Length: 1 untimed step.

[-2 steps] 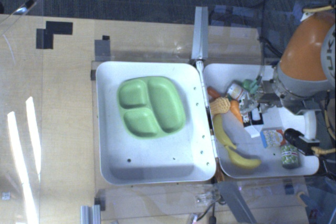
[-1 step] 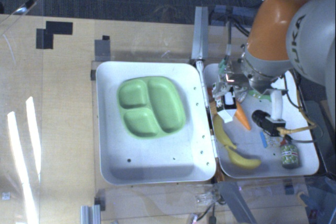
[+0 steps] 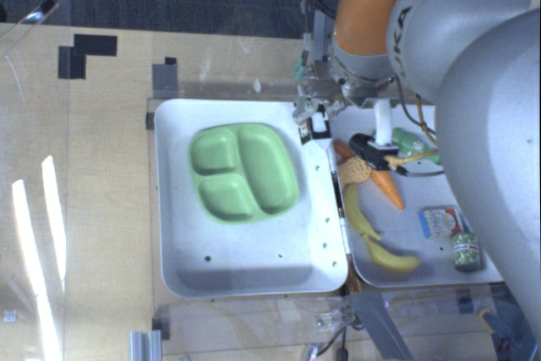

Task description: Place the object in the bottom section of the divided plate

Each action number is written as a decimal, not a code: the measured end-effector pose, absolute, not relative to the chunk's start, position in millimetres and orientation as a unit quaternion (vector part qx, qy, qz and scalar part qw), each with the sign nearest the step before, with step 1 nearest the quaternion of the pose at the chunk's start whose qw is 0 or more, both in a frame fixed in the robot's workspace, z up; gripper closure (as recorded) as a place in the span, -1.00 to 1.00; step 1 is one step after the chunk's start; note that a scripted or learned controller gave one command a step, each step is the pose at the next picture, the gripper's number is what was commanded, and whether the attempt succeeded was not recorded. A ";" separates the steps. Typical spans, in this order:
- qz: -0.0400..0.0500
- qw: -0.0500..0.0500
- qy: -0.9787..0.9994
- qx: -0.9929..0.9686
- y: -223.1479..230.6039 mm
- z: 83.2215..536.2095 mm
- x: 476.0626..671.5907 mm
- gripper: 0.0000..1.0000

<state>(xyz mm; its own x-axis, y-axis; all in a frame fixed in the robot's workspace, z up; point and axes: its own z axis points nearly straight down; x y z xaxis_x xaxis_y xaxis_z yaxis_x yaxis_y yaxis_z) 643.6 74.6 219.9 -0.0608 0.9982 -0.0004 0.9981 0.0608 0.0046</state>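
Camera view: banana point(image 3: 372, 237), carrot point(image 3: 387, 188) beside green divided plate point(image 3: 244, 172).

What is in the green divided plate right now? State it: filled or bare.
Bare. All three sections of the green divided plate show plain green. The banana and carrot lie in the right bin.

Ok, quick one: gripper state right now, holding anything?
Gripper: cannot be told; it sits at the top edge between the two bins, and nothing can be seen between its fingers.
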 end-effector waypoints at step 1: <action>0.002 0.002 0.843 0.538 91.9 185.9 638.7 1.00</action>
<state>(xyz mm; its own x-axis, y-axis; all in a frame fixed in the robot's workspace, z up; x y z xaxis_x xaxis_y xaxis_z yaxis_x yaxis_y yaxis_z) 638.7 91.9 185.9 -0.4211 0.9070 -0.0010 0.9070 0.4211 0.0049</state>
